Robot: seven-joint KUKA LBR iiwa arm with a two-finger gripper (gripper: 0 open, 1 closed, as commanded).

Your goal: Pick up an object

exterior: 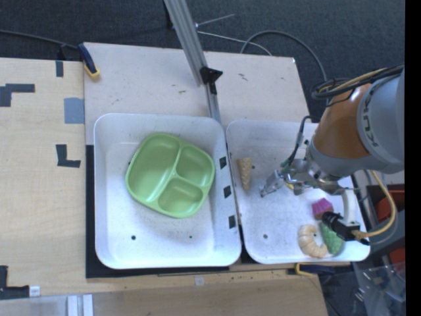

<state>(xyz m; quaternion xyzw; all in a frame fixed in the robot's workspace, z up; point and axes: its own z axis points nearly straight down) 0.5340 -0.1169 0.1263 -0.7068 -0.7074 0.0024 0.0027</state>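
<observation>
The fingers [268,189] are hanging low over the middle of the right bin [263,133], pointing toward its left side, and whether they are spread or pinched together cannot be told from this slant; nothing is showing between them. The gripper [271,187] is sitting just right of a small tan cone-shaped piece [245,173], which is lying on the bin floor close to the dividing wall, apart from the fingertips. That piece is looking like the likeliest target, since the tool is aiming its way.

Behind the gripper, the wrist and the orange band of the arm [342,133] are reaching in from the right, tilting the tool leftward, probably to clear the bin's rim.

At the near right corner of the same bin, a pink block [321,207], a cream ring-shaped toy [312,239] and a green item [332,241] are crowding together, harder to separate. In the left bin [108,196], a green divided plate [171,174] is resting tilted, well away from the gripper.
</observation>
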